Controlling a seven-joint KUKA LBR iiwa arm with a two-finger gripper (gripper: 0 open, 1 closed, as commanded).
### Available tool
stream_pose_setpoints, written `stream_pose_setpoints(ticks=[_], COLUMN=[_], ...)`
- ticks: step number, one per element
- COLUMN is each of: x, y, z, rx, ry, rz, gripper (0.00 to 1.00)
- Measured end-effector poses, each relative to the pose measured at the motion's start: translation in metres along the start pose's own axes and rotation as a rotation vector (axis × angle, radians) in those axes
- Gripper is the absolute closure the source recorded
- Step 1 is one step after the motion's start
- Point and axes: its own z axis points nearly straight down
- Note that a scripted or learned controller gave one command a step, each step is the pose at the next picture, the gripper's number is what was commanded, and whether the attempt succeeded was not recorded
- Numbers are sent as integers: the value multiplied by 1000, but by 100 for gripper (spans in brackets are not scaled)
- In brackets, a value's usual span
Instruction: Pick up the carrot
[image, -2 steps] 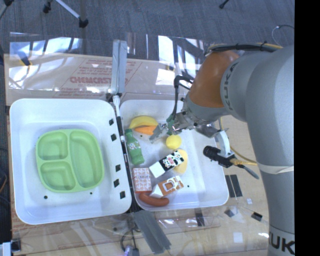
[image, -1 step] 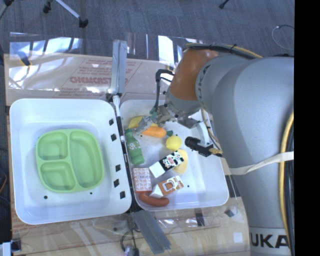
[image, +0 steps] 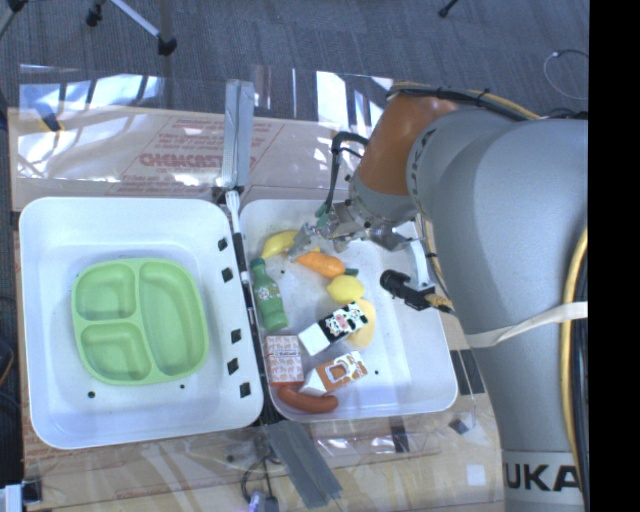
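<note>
Two white bins sit side by side on the worktop: the left bin (image: 40, 400) carries a green divided plate (image: 140, 320), the right bin (image: 420, 385) a jumble of toy food. The carrot (image: 320, 264) lies on its side in the far part of the right bin, its green top pointing toward the arm. A yellow banana (image: 279, 243) sits just beside it on the far left, a lemon (image: 345, 289) just in front, and a green bottle (image: 267, 296) stands along the bin's left wall.

The tool (image: 322, 226) hangs just beyond the carrot, above the bin's far edge; whether it is apart or together I cannot tell, as the wrist blurs into the clutter there.

The step in hand looks like the approach. To do it well, I would bring the tool squarely over the carrot's thickest orange part, turned across its length, not along it. The descent probably needs to stay clear of banana and lemon, since either could be caught instead or could nudge the carrot aside. A smooth, tapered body like this may squirt out of an off-centre pinch, so closing at the middle and lifting straight up seems safest.
</note>
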Motion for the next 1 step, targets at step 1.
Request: stream_pose_setpoints(ticks=[1], x=[2], y=[2], z=[-9], rx=[0], ry=[-1], rz=[-9], gripper=[100])
